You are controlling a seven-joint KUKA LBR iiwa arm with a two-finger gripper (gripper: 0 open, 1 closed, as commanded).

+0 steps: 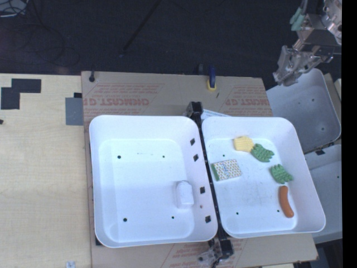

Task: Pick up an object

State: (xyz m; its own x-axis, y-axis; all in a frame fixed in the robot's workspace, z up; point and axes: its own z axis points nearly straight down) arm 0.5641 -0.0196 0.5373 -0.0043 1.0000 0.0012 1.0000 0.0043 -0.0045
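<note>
While fingers point(290, 66) hover top right | orange sausage point(285, 201) well apart

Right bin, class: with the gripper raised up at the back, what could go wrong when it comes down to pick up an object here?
1. The yellow piece touches a green leafy piece; a grasp there might catch both or nudge one aside.
2. The orange sausage lies near the right bin wall, so a finger may hit the rim.
3. The gripper hangs outside the bins, so its descent could be misaligned.
</note>
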